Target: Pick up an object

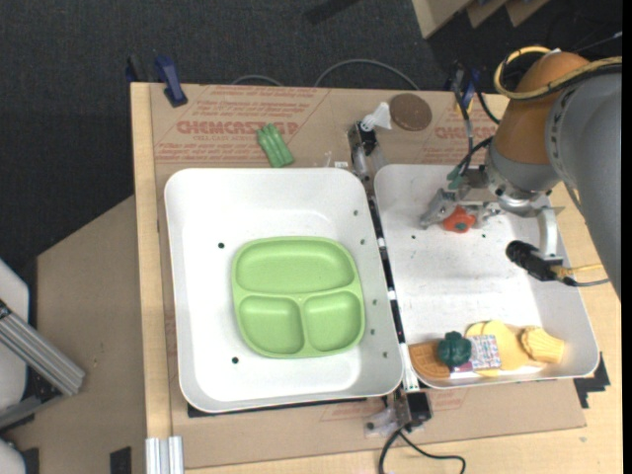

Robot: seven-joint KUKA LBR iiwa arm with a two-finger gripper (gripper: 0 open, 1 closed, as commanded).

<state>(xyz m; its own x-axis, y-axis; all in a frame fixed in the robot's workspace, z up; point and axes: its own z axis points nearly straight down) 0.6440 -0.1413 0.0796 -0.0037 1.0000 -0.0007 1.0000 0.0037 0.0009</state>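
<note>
While the hand (456, 212) pinches an orange object (457, 222), toys (494, 349) crowd the right bin's (464, 284) near edge.

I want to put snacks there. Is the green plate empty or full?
Empty. The green plate lies flat in the left bin, and all three sections show bare green.

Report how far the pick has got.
Done: the arm has reached into the right bin and the pincer sits low over a small orange object near the bin's back. In hand: nothing visibly lifted yet. Left: grip it and raise it clear.
</note>
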